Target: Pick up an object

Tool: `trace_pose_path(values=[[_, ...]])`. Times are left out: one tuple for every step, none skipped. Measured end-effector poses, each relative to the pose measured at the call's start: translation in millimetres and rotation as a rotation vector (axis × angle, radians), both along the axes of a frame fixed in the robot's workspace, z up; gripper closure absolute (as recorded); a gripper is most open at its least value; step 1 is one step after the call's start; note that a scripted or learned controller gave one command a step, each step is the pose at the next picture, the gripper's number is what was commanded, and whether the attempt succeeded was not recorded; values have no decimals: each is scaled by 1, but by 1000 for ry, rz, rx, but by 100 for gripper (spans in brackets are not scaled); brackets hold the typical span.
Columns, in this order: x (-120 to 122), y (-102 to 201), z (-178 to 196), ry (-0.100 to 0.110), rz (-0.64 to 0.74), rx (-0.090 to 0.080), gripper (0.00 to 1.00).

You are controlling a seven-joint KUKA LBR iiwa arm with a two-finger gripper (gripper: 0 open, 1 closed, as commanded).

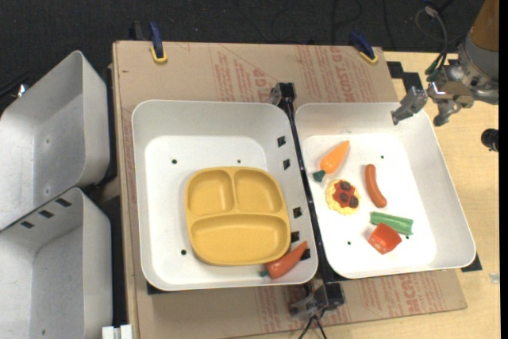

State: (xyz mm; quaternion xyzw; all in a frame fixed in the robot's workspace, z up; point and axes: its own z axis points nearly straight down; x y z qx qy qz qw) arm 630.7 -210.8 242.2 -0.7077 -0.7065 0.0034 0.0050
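The right bin (444,194) holds an orange carrot (335,157), a red sausage (375,185), a small round pizza (344,196), a green bean piece (391,221) and a red pepper piece (384,238). My gripper (423,109) hangs above the right bin's far right corner, apart from all the food, open with nothing between its fingers. In the left bin (155,171) lies a yellow divided tray (236,214), and a second red-orange carrot (287,261) rests at that bin's near right corner.
Spare white bins (48,194) are stacked at the far left. A black divider with clips (295,163) runs between the two bins. The brown board (238,67) under the bins carries blue clamps at its far edge. Cables trail on the dark floor behind.
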Motion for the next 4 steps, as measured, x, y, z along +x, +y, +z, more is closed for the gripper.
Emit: trace_pose_path(values=[[3, 1, 8, -13, 3, -3, 0], [-2, 4, -55, -7, 1, -1, 0], [2, -2, -116, -8, 1, -2, 0], [2, -2, -152, -9, 2, -2, 0]])
